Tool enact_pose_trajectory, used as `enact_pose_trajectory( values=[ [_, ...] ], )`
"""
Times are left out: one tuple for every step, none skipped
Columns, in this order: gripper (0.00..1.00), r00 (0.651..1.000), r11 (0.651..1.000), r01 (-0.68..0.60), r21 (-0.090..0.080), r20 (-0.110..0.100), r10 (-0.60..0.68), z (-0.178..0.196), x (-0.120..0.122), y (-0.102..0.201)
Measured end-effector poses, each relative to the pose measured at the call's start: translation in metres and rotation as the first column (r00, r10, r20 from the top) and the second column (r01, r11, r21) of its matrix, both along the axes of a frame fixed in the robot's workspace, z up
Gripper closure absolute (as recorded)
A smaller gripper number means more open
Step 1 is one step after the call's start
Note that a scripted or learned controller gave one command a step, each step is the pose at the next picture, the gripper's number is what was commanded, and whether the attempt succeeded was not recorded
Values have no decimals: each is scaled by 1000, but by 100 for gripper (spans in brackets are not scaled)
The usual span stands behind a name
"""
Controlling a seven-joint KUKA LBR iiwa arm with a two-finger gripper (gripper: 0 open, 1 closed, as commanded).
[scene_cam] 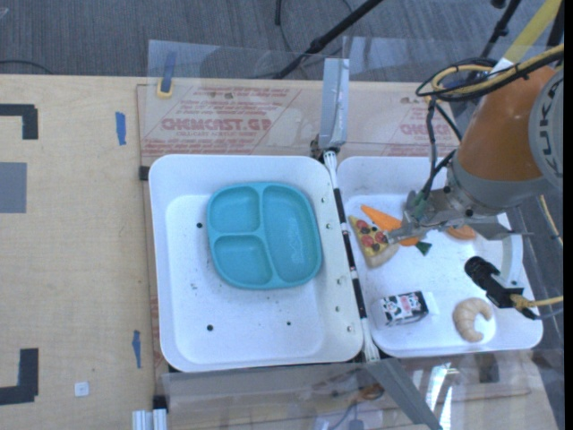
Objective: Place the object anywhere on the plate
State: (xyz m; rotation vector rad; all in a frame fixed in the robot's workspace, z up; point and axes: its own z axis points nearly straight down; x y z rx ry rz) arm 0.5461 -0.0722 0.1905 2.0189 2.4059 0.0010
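1. Nearest the camera, along the front edge of the right bin, lie a small black-and-white carton and, toward the front right corner, a pale croissant.
2. Mid-bin, a pizza slice lies beside the left wall, its long axis running front to back.
3. Just behind it an orange carrot lies slantwise, its far end up against the gripper, which hangs low over the bin's back half; this is probably the object meant. Whether the jaws are open or closed I cannot tell, nor whether anything sits between them.
4. The teal three-compartment plate sits in the left bin, nothing in its compartments, across the divider from the gripper, so the carry runs leftward.
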Motion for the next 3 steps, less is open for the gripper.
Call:
enact_pose_trajectory(
  values=[
    [100, 978, 978, -209, -2, 3, 209, 8, 33, 58],
    [100, 869, 869, -496, -2, 3, 496, 21, 33, 130],
    [0, 869, 869, -495, -2, 4, 495, 21, 33, 129]
  ],
)
